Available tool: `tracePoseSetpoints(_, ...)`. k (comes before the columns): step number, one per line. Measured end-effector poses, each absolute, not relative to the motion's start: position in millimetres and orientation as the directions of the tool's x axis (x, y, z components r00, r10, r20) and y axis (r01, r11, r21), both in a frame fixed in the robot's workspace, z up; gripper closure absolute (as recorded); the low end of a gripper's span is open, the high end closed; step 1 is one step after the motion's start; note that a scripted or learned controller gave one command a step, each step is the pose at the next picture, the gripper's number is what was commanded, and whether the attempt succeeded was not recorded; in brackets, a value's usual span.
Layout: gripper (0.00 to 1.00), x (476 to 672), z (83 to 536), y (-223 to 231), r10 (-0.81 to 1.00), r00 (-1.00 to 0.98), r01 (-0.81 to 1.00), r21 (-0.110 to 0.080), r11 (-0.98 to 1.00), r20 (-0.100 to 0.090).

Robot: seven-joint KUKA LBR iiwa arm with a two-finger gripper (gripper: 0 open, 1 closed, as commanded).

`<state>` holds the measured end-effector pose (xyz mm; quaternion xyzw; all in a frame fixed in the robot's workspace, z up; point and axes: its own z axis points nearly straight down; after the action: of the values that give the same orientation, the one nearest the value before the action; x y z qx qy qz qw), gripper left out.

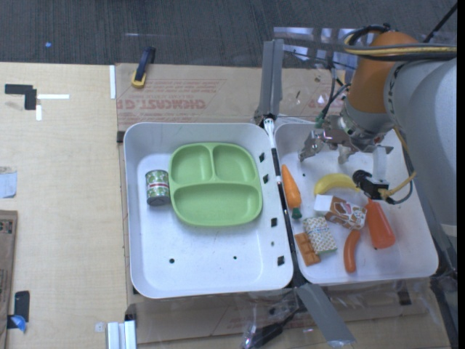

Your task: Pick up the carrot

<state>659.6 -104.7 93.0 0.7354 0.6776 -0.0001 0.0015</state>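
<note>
Camera view: cardboard (218, 93) behind the left bin (138, 217) bears mirrored red lettering, unreadable. Carrot (291, 188): orange, tapered, green-tipped, just right of that bin. Gripper (341, 142): whether open or closed, cannot tell.

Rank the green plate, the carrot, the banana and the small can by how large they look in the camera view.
1. green plate, clearly largest
2. carrot and banana: they look about alike, so I leave them tied
3. can, smallest
</note>
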Motion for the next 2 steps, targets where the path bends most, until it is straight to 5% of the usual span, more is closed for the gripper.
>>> tracePoseSetpoints(1, 0.00, 643.7, 91.7, -94.5, 0.995, 0.100, 0.995, -0.002, -0.100, -0.001)
tracePoseSetpoints(2, 0.00, 598.4, 91.2, -96.4, 0.996, -0.091, 0.996, -0.002, 0.091, 0.000)
